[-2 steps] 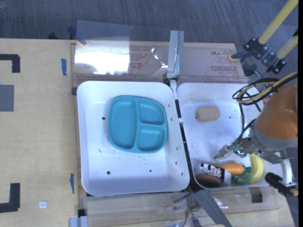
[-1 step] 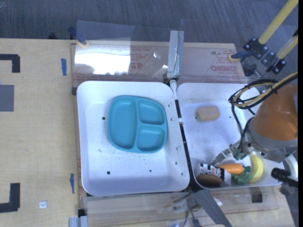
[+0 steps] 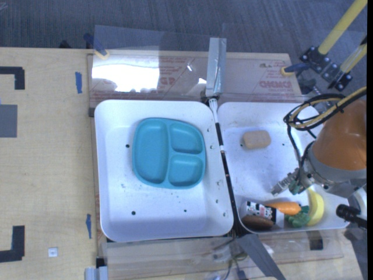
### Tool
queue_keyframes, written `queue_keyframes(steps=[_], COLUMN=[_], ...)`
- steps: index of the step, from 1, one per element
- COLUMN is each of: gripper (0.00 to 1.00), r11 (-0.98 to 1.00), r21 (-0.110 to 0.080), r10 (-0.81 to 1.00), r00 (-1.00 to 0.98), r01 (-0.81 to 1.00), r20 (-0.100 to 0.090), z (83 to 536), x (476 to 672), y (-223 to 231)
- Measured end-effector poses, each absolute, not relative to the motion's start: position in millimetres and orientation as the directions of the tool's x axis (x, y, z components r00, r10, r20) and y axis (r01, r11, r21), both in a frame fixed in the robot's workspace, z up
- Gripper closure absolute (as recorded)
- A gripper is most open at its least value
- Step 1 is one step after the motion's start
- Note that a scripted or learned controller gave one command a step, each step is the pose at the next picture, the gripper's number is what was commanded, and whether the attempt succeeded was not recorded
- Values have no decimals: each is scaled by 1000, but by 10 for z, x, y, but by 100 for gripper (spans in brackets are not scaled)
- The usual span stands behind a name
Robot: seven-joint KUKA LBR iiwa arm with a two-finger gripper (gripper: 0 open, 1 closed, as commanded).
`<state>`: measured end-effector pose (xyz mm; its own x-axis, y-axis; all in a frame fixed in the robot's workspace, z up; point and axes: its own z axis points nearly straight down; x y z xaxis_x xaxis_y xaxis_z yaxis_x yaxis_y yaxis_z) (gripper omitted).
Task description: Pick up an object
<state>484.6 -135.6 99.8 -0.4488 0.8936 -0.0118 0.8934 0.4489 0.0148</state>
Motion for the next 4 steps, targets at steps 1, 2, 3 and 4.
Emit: queue_keyframes(steps=[1,2,3,4], gripper=[100,100,100,100], r11=[444,574,697,824], r21=[8,6,6,4], r10=[896,819,717,567], r00=[-444,-574,-697,-824], r01=[896,819,717,567], r20=[-7,-6,-7,-4], z=[889,886,884,896], x=[5413,5694,5863,5541], y=[-1230,-1271,-1368,-1055])
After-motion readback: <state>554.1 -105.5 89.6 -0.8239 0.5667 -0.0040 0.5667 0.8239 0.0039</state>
